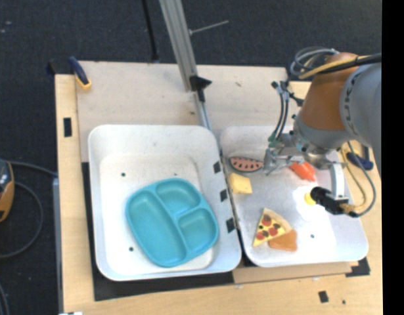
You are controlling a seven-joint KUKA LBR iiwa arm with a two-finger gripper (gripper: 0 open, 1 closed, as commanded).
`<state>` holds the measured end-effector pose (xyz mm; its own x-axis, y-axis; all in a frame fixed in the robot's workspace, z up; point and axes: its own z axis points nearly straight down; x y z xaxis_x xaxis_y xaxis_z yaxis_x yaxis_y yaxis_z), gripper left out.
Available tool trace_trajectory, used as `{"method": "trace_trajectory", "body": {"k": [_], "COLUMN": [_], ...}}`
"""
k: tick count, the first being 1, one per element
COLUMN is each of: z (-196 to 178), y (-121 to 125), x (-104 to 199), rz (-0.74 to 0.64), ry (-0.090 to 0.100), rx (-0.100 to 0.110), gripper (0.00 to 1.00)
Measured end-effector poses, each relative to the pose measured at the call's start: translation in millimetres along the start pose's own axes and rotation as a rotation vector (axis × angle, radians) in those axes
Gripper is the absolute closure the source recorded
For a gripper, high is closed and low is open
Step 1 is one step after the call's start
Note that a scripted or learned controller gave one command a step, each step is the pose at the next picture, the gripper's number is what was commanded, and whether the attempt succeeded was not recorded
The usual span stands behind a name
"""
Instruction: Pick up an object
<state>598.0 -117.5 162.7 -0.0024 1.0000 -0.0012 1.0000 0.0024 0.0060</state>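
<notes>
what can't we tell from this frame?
- Pincer, camera view: fingertips too small and blurred to read against the white right bin.
- Small orange toy piece: partly covered by the grey arm's wrist, shape unclear.
- Yellow round item: half hidden behind a black fitting.

1. Arm (pixel 343 104) comes in from the right side, grey body with the orange band sitting above the wrist.
2. Orange section is at upper right, bulky, tilted down and to the left.
3. Wrist points downward, low over the bench surface.
4. Cables loop off the top of the wrist housing and trail down the arm's right side.
5. Gripper (pixel 275 161) hangs below the wrist at the arm's leftmost end, metal parts angled down-left.
6. Finger spacing can't be read from here; the gripper is small, partly blurred and seen from above.
7. Nothing visibly clamped in the gripper.
</notes>
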Motion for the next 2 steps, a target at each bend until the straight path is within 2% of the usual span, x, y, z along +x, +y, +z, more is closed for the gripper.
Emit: {"method": "trace_trajectory", "body": {"k": [1, 2], "z": [-54.6, -51.3], "y": [2.2, -4.4], "x": [-1.7, 45.6], "rz": [0.000, -0.004], "ry": [-0.001, 0.002], "rx": [-0.002, 0.005], "gripper": [1.00, 1.00]}}
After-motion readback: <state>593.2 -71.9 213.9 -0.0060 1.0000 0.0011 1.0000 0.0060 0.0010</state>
